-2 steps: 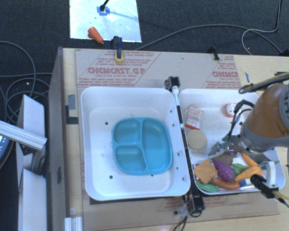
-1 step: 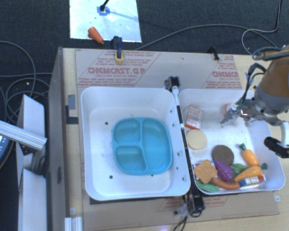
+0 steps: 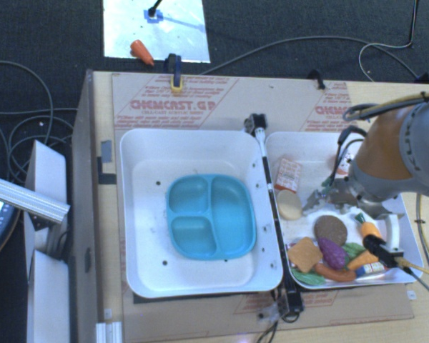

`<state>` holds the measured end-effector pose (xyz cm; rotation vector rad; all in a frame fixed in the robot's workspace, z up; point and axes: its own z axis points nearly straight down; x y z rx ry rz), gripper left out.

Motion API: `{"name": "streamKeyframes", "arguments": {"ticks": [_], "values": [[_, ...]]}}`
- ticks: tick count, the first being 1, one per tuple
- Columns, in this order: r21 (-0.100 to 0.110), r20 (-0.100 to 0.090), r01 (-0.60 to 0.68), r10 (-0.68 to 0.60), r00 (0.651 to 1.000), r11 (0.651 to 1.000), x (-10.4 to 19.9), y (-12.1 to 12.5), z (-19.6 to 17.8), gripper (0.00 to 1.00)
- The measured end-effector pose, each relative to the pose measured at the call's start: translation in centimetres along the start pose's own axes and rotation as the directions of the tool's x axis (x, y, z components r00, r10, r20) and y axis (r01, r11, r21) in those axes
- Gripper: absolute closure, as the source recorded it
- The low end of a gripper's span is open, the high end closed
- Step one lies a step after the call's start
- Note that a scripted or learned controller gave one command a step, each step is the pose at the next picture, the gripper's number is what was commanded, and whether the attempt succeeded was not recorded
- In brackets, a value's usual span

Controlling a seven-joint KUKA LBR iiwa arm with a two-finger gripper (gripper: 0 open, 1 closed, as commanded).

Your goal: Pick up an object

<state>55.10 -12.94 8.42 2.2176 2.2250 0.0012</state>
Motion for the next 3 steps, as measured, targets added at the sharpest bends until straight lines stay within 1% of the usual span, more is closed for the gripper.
{"name": "streamKeyframes", "arguments": {"ticks": [1, 2, 3], "values": [[0.0, 0.001, -0.002, 0.002, 1.0, 1.0, 0.0, -5.6, -0.9, 0.0], [-0.003, 0.003, -0.003, 0.003, 1.0, 1.0, -7.8, 0.1, -5.1, 0.0], [-0.013, 0.003, -0.001, 0.001, 1.0, 1.0, -2.8, -1.8, -0.5, 0.0]]}}
